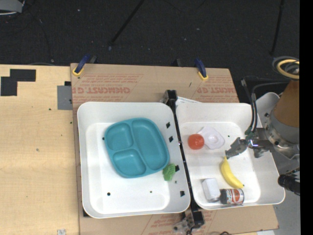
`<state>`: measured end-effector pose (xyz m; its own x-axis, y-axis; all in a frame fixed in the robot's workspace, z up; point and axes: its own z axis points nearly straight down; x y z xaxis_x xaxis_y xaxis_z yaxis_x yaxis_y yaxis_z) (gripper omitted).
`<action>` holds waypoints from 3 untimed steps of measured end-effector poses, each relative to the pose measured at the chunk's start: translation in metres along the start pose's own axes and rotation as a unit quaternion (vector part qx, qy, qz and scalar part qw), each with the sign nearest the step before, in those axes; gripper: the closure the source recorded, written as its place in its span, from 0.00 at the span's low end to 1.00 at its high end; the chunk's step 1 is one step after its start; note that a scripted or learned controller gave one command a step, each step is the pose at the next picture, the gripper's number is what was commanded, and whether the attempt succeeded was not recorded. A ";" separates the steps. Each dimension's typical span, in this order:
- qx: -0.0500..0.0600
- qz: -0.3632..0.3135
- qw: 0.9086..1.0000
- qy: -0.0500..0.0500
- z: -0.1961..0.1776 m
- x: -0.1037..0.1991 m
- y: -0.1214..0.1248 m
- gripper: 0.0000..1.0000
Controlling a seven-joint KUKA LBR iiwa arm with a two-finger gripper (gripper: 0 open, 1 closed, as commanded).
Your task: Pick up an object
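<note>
In the right bin [264, 190] lie a yellow banana [231, 174], a red ball-like fruit [196, 141], a clear round lid [213, 138], a small white block [211, 189] and a bottle with a red label [233, 196]. My gripper [247, 149] hangs over the right side of this bin, just above and to the right of the banana's upper end. Its fingers are spread open with nothing between them. One dark fingertip [233, 150] points left toward the banana's tip.
The left bin [93, 190] holds a teal divided plate [136, 147] and a small green piece [169, 172] by its lower right rim. A black divider [177, 146] runs between the bins. The arm's body [286, 116] stands at the right edge.
</note>
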<state>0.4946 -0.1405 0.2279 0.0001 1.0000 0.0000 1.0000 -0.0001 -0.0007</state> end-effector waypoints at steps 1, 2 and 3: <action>0.000 0.000 1.000 0.000 -0.010 0.000 0.000 1.00; 0.000 0.000 1.000 0.000 -0.010 0.000 0.000 0.00; 0.000 0.000 1.000 0.000 -0.010 0.000 0.000 0.00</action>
<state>0.4946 -0.1409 0.2374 0.0008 1.0000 0.0001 1.0000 -0.0008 -0.0014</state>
